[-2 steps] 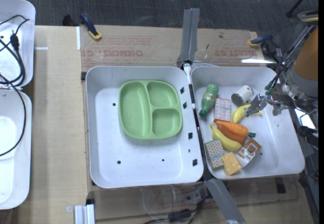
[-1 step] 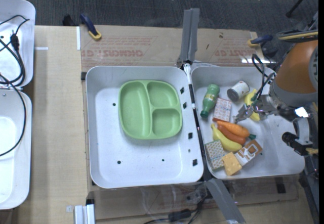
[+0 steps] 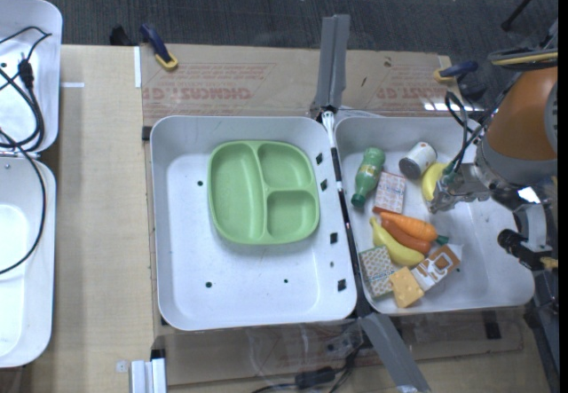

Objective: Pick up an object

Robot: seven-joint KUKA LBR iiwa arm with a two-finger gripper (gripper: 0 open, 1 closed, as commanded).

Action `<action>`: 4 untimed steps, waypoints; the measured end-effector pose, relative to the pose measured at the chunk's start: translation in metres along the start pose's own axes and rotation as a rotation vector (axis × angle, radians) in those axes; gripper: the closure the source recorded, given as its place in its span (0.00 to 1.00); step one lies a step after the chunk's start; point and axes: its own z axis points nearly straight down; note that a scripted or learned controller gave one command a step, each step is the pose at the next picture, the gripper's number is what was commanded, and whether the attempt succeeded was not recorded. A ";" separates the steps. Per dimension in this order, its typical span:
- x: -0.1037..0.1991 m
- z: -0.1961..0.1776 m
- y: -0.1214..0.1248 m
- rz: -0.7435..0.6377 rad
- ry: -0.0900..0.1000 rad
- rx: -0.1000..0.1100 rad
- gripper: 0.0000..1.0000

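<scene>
The right bin [image 3: 497, 280] holds several toy foods: a green bottle [image 3: 366, 175], a white cup [image 3: 417, 159], a pink card [image 3: 389, 195], a carrot [image 3: 410, 225], two bananas [image 3: 398, 246] [image 3: 431, 181], a cheese wedge [image 3: 406, 287] and small packets [image 3: 437, 266]. My gripper [image 3: 444, 199] hangs low over the right bin, beside the upper banana and just above the carrot's right end. I cannot make out its fingers from here.
In the left bin [image 3: 177, 231] lies a green divided plate [image 3: 264, 192]. A grey divider post [image 3: 333, 63] rises between the bins at the back. Cardboard covers the bench behind, with blue and yellow clamps [image 3: 158, 47] [image 3: 455, 71]. The arm's orange band [image 3: 524, 112] sits over the right bin's far edge.
</scene>
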 end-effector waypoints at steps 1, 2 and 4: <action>0.000 0.000 0.000 -0.001 0.000 0.000 0.00; -0.008 0.008 -0.010 -0.067 0.000 -0.001 0.00; 0.009 0.008 0.061 -0.010 -0.002 -0.002 0.00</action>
